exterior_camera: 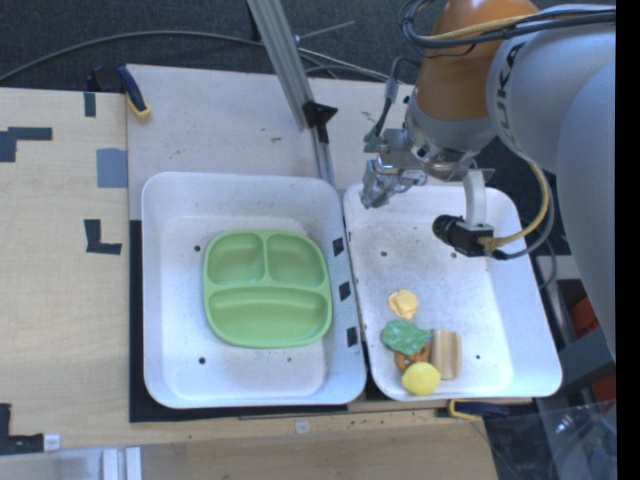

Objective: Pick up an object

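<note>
Nearest the camera, at the front of the right bin (520, 353), a small cluster of toy food sits together: a yellow lemon-like piece (421, 378) at the very front, a tan bread-like slice (445, 353) just beside it on the right, a green leafy piece (404, 337) lying over an orange piece (412, 358), and a pale yellow piece (403, 302) just behind them. To the left, the left bin (160, 268) holds a green divided plate (267, 288) lying flat near its middle. Farther back, the gripper (381, 190) hangs over the far left corner of the right bin, well apart from the food cluster; nothing is seen between its fingers, and I cannot tell whether they are spread or closed. Behind it rises the grey arm with its orange band (470, 43)
</note>
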